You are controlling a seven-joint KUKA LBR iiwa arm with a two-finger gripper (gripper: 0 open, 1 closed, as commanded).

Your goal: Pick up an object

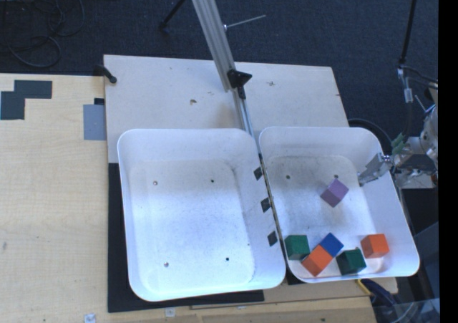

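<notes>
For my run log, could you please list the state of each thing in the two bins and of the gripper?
Purple block: tilted, alone mid-bin, not held.
Two orange blocks, two green blocks, blue block: clustered at the right bin's near edge.
Gripper: over the right bin's right rim, holding nothing visible.

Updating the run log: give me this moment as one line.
gripper: at right bin's right rim, holding nothing | nearest: purple cube | pick: not yet done

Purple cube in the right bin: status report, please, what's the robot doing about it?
Gripper at right bin's right rim, holding nothing visible. Small purple cube lies loose, apart from it. Nothing between them; other coloured blocks cluster at near wall.
</notes>
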